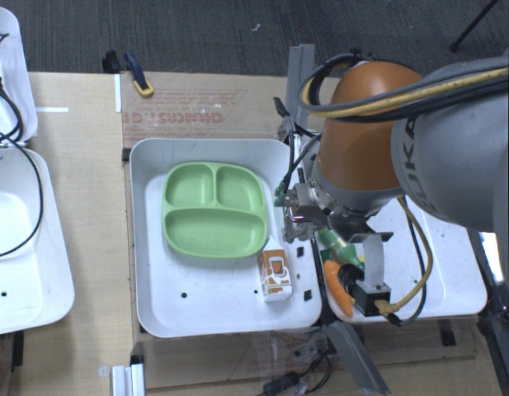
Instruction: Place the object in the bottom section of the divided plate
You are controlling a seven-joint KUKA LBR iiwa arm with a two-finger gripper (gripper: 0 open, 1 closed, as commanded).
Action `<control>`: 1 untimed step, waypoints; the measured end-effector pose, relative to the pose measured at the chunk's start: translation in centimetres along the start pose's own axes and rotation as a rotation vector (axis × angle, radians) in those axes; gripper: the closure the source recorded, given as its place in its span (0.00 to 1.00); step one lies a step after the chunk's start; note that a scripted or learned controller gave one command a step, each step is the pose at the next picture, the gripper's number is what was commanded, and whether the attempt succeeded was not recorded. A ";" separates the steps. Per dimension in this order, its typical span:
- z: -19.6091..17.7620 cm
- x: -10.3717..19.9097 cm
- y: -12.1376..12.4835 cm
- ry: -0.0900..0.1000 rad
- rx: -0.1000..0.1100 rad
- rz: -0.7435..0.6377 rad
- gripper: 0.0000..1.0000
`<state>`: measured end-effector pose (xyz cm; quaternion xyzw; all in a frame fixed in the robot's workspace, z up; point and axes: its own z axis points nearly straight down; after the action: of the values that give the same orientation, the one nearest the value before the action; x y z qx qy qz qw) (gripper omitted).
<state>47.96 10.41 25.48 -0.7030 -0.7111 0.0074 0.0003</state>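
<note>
The green divided plate (214, 210) lies in the upper part of the left bin (155, 299). It has two small sections at the top and one wide section at the bottom, all bare. A small white and orange carton (275, 275) stands just below the plate's lower right corner, on the bin floor. My gripper (299, 223) hangs under the big orange and grey wrist at the wall between the two bins, right of the plate and above the carton. The wrist hides most of it. An orange carrot-like thing (337, 291) and a green thing (337, 247) lie in the right bin, below the gripper.
The arm covers much of the right bin (452, 299). At the far left stands another white tray (23, 246) with black cables across it. A blue and yellow clamp (137, 76) lies on the bench at the back.
</note>
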 end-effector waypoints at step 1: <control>-0.8 -0.1 0.0 -0.003 0.003 0.000 1.00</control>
<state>48.02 10.27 26.26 -0.7029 -0.7112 0.0095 0.0003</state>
